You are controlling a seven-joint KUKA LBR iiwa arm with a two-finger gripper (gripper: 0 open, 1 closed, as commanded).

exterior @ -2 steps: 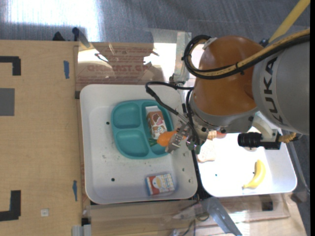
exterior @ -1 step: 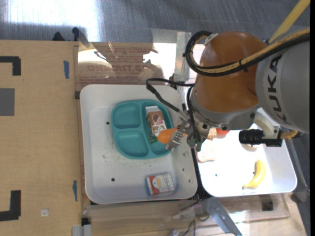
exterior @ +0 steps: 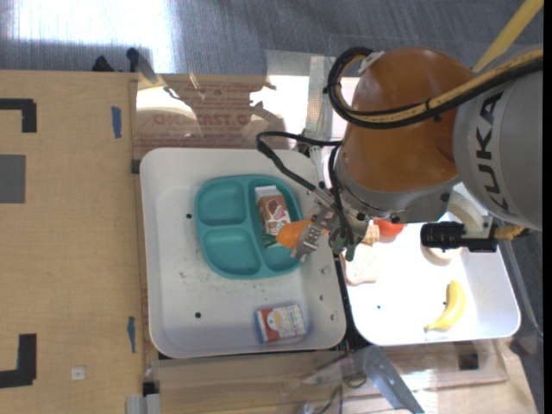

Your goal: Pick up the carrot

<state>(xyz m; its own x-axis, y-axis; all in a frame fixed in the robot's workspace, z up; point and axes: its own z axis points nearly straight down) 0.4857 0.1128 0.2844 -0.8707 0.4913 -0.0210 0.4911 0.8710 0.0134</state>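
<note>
**Operator:** I'm on the one overhead camera. I see the arm (exterior: pixel 414 119) coming in from the right, its orange band bulking over the seam between the two white bins. The gripper (exterior: pixel 309 236) hangs at the right edge of the teal divided tray (exterior: pixel 226 231), which sits in the left bin (exterior: pixel 164 266).

**Supervisor:** Where's the carrot relative to the gripper?

**Operator:** The carrot (exterior: pixel 291 231) is right at the fingertips, touching or just under them, lying over the tray's right-hand compartment. I see orange against the metal fingers, but I cannot tell whether the carrot sits between them or merely beside them, and I cannot tell how wide the gripper stands.

**Supervisor:** What else is near the tool?

**Operator:** Just beyond the carrot, further into the tray, a small brown-and-white packet (exterior: pixel 272 210) lies in the same compartment. Below the gripper, near the left bin's front edge, is a small carton (exterior: pixel 280 322) with a red and blue print. Behind the gripper, in the right bin (exterior: pixel 492 309), I see a pale slice-shaped piece (exterior: pixel 361 268) just beside the wrist, something red (exterior: pixel 390 226) half hidden under the arm, and a banana (exterior: pixel 448 307) well apart toward that bin's front.
</note>
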